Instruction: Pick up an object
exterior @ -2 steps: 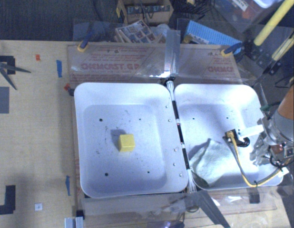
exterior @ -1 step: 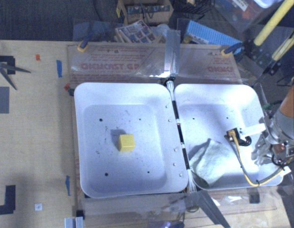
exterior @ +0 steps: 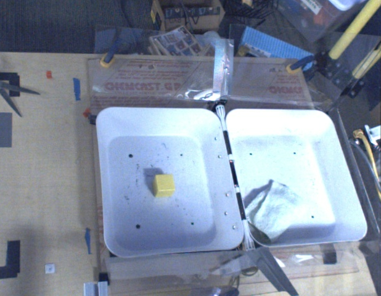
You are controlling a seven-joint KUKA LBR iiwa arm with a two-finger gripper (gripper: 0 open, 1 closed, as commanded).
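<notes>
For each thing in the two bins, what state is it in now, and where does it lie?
Small yellow cube-shaped block: resting on the floor of the left white bin, near its middle, free.
Crumpled white cloth: bunched up, lying in the right white bin, at its near left corner.

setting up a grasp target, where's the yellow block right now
In the camera view, the yellow block sits near the middle of the left bin, apart from the crumpled white cloth in the right bin.
</notes>
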